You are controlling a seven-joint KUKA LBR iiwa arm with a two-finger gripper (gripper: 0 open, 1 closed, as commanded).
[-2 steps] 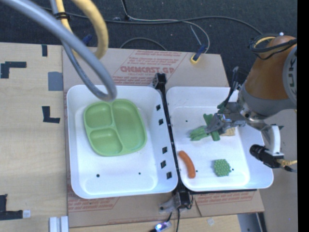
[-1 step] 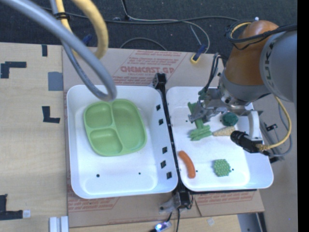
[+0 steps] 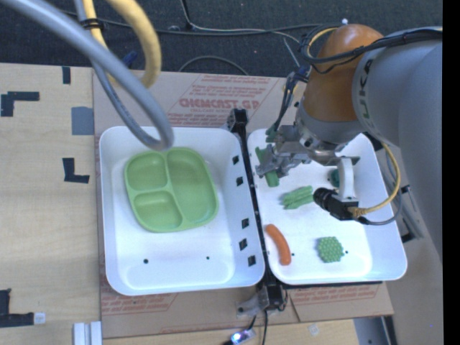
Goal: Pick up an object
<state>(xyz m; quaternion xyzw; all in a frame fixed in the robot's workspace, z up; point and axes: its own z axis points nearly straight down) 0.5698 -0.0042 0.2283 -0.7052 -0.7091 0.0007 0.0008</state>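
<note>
While gripper (image 3: 271, 165) hangs over right bin (image 3: 384, 261) — grip state unclear — three loose items, one green divided plate (image 3: 171, 189) left.

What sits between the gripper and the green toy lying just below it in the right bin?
Nothing visible. The gripper sits at the right bin's upper left, and the ridged green toy lies just below and to its right with bare white floor between them.

Green tray (image 3: 171, 190); orange sausage (image 3: 278, 244); white bins (image 3: 115, 214).
</note>
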